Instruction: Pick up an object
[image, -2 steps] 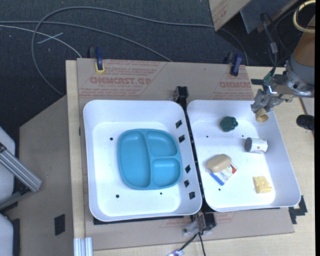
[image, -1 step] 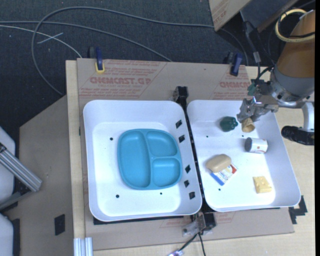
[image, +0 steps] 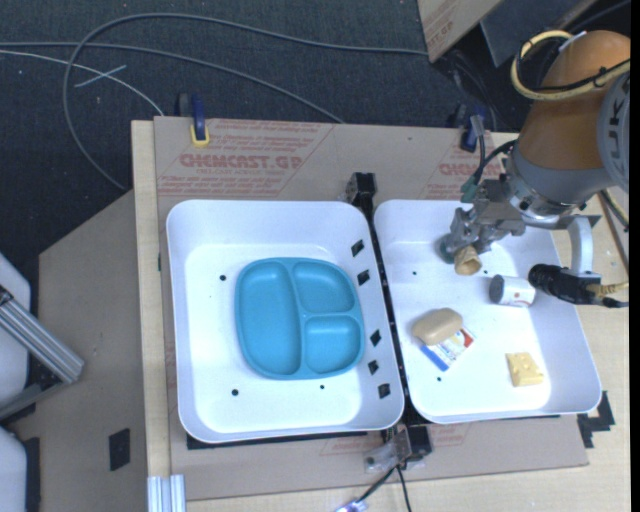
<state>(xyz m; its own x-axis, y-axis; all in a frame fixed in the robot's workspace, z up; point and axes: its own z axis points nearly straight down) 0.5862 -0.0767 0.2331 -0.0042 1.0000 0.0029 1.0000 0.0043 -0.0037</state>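
My gripper (image: 462, 244) hangs over the back of the right bin (image: 410, 225), coming in from the grey and orange arm at the right. A small tan piece (image: 467, 263) shows right at its lower tip; whether it is gripped or just lies beneath is unclear. In the same bin lie a white cylinder with a dark end (image: 511, 291), a tan oval lump (image: 438, 324), a red, white and blue packet (image: 452, 348) partly under the lump, and a yellow block (image: 524, 369) near the front right corner.
The left bin (image: 190, 250) holds a blue divided plate (image: 298, 317). A black divider with clips (image: 372, 290) runs between the bins. A black cabled part (image: 562, 283) juts over the right bin's right side. Loose cables lie on the dark floor behind the bench.
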